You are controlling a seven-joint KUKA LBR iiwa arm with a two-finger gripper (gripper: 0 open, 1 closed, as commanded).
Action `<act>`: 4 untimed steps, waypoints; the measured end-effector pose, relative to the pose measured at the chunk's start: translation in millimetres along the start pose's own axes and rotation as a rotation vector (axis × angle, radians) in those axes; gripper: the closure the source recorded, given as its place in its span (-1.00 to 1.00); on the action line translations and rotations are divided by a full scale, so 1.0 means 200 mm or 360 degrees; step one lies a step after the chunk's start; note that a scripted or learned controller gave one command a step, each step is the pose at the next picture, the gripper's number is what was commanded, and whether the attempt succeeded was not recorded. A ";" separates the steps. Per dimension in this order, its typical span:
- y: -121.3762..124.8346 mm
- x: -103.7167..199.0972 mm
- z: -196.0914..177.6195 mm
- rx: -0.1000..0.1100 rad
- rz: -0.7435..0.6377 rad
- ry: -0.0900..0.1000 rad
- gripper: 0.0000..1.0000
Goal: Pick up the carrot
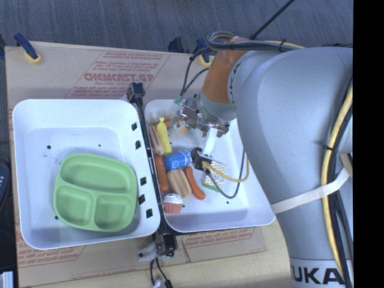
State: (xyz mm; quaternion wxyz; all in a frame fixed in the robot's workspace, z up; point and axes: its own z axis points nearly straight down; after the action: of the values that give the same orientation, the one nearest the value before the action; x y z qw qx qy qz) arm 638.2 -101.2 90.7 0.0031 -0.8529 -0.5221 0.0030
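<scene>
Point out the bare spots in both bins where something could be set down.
Left bin: bare floor between the green plate and the far wall. Right bin: a bare strip along the near wall, right of the toy food. Crowded: the right bin's left side, with the arm reaching in over it.

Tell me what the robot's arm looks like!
The arm is fat, round and shiny grey, with an orange band near its thin end. A yellow cable runs along it, a pale strap wraps round it, and black letters are printed on it.
</scene>
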 end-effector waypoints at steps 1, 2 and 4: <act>0.10 -0.07 -0.30 -0.0010 -0.0077 0.0002 -1.00; 0.04 -0.07 0.00 0.0002 0.0016 -0.0002 -1.00; -0.35 0.06 -0.51 -0.0005 -0.0113 -0.0001 -1.00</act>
State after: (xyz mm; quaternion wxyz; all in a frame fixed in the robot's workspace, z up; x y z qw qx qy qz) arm 582.1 -57.8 193.3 0.0018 -0.8338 -0.5521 0.0023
